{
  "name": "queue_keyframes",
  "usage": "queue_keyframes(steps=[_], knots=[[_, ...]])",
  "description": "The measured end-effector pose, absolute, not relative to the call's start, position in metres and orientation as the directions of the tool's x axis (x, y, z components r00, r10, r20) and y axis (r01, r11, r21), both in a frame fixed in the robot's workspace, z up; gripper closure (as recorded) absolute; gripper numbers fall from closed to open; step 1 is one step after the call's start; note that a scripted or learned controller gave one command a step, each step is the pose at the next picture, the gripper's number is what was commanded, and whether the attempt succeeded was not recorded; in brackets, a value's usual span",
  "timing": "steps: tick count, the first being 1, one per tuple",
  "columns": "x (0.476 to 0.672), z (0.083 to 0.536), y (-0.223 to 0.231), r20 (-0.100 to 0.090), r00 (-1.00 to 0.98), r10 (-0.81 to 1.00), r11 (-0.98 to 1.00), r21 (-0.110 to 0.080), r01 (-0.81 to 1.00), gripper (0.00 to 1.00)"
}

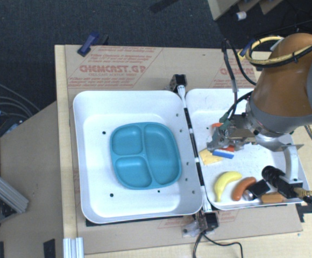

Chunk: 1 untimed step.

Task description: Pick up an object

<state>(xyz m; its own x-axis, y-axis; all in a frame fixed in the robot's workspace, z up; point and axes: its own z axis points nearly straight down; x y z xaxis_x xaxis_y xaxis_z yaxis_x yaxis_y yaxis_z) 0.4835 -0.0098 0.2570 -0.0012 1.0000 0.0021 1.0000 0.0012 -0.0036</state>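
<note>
Reaching into the right bin (296,160), end effector (224,138) low over the blue block (224,154) and cheese (210,158), grip state unclear; next needs closing on one, then lifting.

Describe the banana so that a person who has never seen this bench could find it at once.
Look at the right bin of the two white bins. The banana lies near its front edge, towards the divider between the bins. It is the curved, all-yellow piece, just left of a reddish sausage-shaped toy and below a pale yellow wedge.
</note>
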Motion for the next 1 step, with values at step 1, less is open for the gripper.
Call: queue_keyframes(steps=[1], knots=[[0.5409, 0.2532, -0.0279, 0.000, 0.000, 1.000, 0.000, 0.000, 1.000, 1.00]])
